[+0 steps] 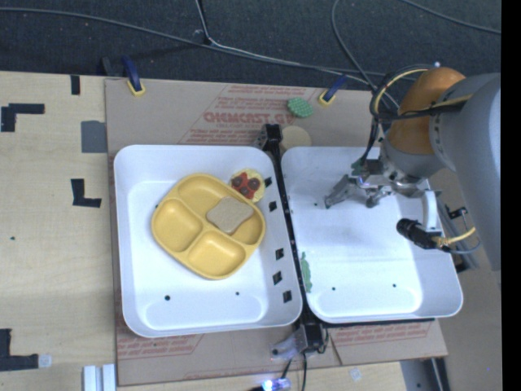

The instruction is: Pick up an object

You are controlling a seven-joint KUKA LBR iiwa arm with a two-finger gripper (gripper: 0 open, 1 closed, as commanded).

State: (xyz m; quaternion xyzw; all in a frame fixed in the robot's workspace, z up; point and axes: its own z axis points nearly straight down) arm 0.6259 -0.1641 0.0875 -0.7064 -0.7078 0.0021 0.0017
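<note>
The end effector hangs spread apart over the right bin, holding nothing; yellow divided plate at nine o'clock.

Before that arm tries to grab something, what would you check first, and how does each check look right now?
1. Something to pick: ok, a yellow divided plate with a slice of toast lies in the left bin.
2. Pincer over an object: not ok, it hangs above the right bin.
3. Pincer carrying nothing: ok.
4. Small red item at the plate's edge: cannot tell what it is.
5. Toast lying flat: ok.
</note>
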